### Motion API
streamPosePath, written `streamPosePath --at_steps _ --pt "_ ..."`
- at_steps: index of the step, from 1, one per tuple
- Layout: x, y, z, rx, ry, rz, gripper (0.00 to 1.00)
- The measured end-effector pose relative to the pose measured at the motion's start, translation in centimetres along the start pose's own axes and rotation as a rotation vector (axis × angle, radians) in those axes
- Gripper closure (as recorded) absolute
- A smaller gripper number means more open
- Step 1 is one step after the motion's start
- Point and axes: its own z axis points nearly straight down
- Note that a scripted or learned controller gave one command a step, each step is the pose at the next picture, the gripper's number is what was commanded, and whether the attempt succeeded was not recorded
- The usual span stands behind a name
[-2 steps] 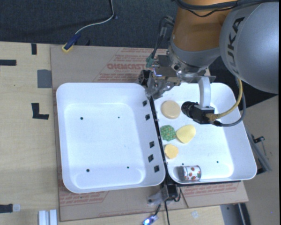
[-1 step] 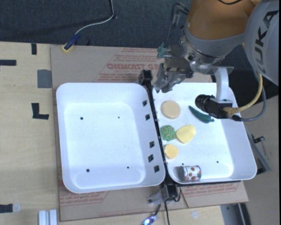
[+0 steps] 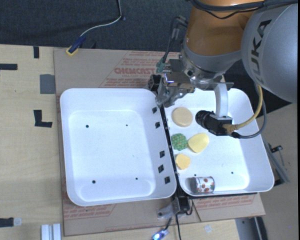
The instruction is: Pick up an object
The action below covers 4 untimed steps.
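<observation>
Cardboard covers the bench under two white bins; the left bin (image 3: pixel 110 149) lies beside the right bin (image 3: pixel 250 169), which carries every object. A round tan disc (image 3: pixel 182 117) sits near its far-left corner, with a green piece (image 3: pixel 179 141), a yellow piece (image 3: pixel 198 143) and a small yellow bit (image 3: pixel 183 161) below it along the left wall, and a small can (image 3: pixel 204 184) at the near edge. The gripper (image 3: pixel 166 95) hangs over the far end of the divider, just beside the disc. Its state I cannot tell, and nothing shows held. To pick well, it should probably shift right, centre over the disc and descend straight, clear of the wall. The arm (image 3: pixel 225 24) reaches in from the right, wrist pointing down.
</observation>
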Motion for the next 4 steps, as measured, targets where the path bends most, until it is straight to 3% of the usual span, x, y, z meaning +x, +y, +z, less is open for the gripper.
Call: streamPosePath --at_steps 1,2,3,4 --pt "-1.1 0.9 -16.4 -0.022 0.003 -0.001 1.0" --pt "1.9 -5.9 -9.4 0.005 0.0 -0.003 1.0" --pt "5.4 -6.5 4.9 0.014 -0.003 -0.003 1.0" --pt "6.0 -6.2 -13.0 -0.02 0.006 -0.002 1.0"
